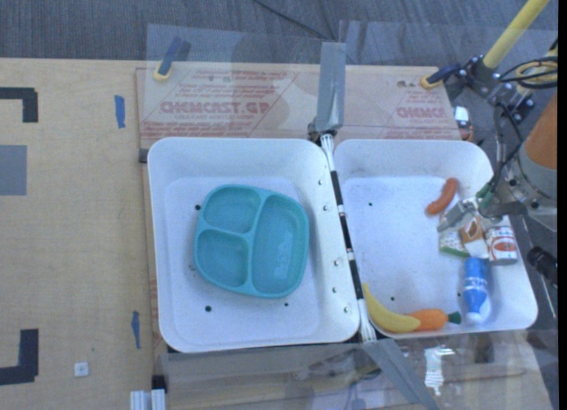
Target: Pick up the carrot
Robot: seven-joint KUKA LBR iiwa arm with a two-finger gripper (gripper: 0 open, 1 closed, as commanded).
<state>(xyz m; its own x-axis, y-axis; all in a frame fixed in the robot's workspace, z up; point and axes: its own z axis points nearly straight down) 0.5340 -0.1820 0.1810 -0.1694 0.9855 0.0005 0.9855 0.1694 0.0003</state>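
Note:
The carrot (431, 318), short and orange with a green stub at its right end, lies at the front edge of the right bin (399, 169). Its left end touches a yellow banana (388, 314). My gripper (462, 213) reaches in from the right over the bin's right side, low above a green and white packet (457, 240) and just below an orange sausage-shaped piece (441, 196). It is well behind the carrot, roughly a third of the bin's depth away. Nothing shows held in it.
A blue bottle (476, 289) lies right of the carrot, with a small red and white can (501, 244) behind it. The left bin (177, 311) holds a teal divided plate (252, 241). The right bin's middle floor is bare.

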